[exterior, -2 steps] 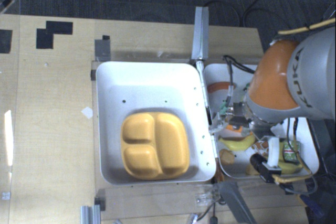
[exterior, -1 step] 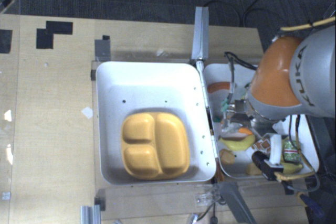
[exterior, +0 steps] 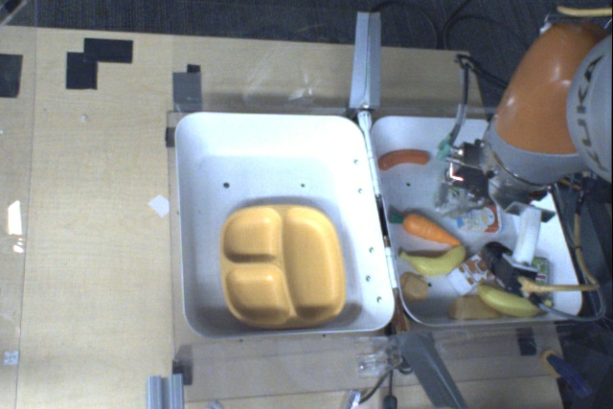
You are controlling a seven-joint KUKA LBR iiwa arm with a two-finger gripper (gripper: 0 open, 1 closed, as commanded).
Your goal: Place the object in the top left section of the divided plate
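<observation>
Two shallow white bins sit side by side on the wooden table [exterior: 96, 206]. Left bin [exterior: 206, 158], centre of frame: holds a yellow divided plate [exterior: 283, 263], lying flat toward the bin's lower half. Plate has three sections, two small ones on its left side and one long one on its right. All three sections look bare.

Right bin [exterior: 412, 137], right of centre: cluttered with toy food. A red sausage [exterior: 404, 158] lies near its upper left corner. A carrot [exterior: 431, 228] lies near the middle, with a banana [exterior: 433, 261] just below it. A second banana [exterior: 510, 302] rests along the lower right edge. A brownish piece [exterior: 415, 284] sits at lower left.

Arm enters from the right edge of frame, with its orange band in the upper right. The hand [exterior: 466, 192] hangs over the right bin's upper middle, just right of the carrot. Cannot tell whether it is open or closed; too much clutter around it.
</observation>
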